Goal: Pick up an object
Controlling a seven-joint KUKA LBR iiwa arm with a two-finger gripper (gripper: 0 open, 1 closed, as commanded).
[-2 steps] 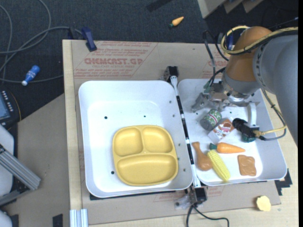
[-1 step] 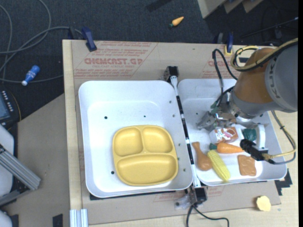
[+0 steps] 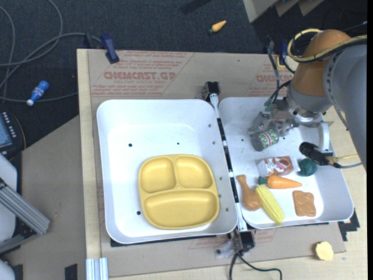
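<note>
Arm (image 3: 323,69) is reaching in from 3 o'clock. The jaws are hanging over the right bin (image 3: 335,186), toward its 11 o'clock corner, right above a small green-and-white can (image 3: 267,138). Can't tell whether the jaws are spread or pinching, since that spot is too cluttered to read. Everything else is crowding in at the can's 5 to 6 o'clock: red-and-white packet (image 3: 275,165) is sitting nearest, carrot (image 3: 284,182) is lying just below it, and corn cob (image 3: 270,203) is lying beside a drumstick (image 3: 249,195). Brown slab (image 3: 304,203) is sitting at the carrot's 5 o'clock and a teal lump (image 3: 307,168) at its 1 o'clock. Left bin (image 3: 145,127) is carrying a yellow divided plate (image 3: 178,191). Yellow chunk (image 3: 324,250) is sitting on the surface (image 3: 87,156) outside the bins, at 5 o'clock.
</note>
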